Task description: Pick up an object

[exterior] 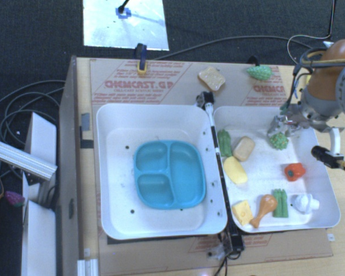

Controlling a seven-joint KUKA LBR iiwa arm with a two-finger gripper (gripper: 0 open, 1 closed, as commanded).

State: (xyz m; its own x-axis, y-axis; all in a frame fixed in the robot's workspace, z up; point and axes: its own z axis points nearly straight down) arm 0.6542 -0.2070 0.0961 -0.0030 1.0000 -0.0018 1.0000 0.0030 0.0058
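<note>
Tool (282,125) sits low in the right bin (328,203), directly over the broccoli (279,141) near the far wall, positioned for a top grasp. Whether it grips the broccoli cannot be told. Tomato (294,171) lies near.

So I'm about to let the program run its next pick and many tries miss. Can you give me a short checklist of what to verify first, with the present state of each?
1. Pincer placed over a target: ok, it sits right above the green broccoli piece in the right bin.
2. Object actually held: cannot tell, nothing shows between the fingers.
3. Target clear of neighbours: ok, the red tomato and the beige potato lie apart from it.
4. Target clear of the bin wall: ok, it lies on the floor inside the far rim.
5. Left bin: ok, the blue divided tray lies flat in it.
</note>
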